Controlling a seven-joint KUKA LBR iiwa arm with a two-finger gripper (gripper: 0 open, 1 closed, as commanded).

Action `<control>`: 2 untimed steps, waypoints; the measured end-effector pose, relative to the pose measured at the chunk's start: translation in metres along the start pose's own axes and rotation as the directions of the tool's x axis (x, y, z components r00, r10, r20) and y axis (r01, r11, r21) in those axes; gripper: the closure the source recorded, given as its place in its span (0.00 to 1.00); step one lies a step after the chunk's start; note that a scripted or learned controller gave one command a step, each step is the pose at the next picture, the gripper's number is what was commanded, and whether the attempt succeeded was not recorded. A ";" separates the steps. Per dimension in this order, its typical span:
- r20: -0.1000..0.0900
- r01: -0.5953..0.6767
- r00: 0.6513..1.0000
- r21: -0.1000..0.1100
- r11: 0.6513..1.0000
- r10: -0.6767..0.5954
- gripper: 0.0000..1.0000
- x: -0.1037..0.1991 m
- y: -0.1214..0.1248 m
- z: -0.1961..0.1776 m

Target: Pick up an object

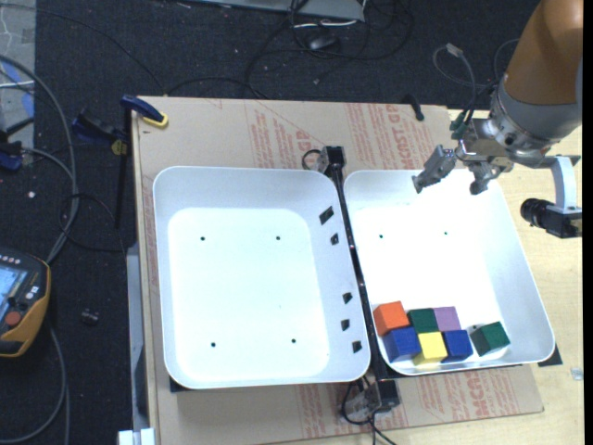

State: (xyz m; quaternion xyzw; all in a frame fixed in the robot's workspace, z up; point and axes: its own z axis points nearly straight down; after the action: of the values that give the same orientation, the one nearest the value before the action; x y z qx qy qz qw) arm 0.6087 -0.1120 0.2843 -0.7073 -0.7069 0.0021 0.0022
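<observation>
Coloured blocks (440, 333) are clustered at the near edge of the right bin (435, 230), touching one another. Well apart from them, the hand (457, 176) is seen over the bin's far rim, fingers spread, nothing between them.

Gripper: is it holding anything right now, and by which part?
Nothing is held. The gripper hangs open over the right bin's far edge, and the blocks sit at its near end.

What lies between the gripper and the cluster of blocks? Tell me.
In the camera view, bare white floor of the right bin separates the open gripper at its far edge from the cluster of blocks in its near corner.
</observation>
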 end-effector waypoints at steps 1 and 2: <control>0.000 0.001 1.000 -0.006 1.000 -0.001 0.00 0.000 0.001 -0.003; 0.000 0.000 1.000 0.000 1.000 0.000 0.00 -0.001 -0.001 0.060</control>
State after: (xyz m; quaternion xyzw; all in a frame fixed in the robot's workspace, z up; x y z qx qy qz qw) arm 0.6071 -0.1134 0.2247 -0.7072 -0.7071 0.0018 0.0022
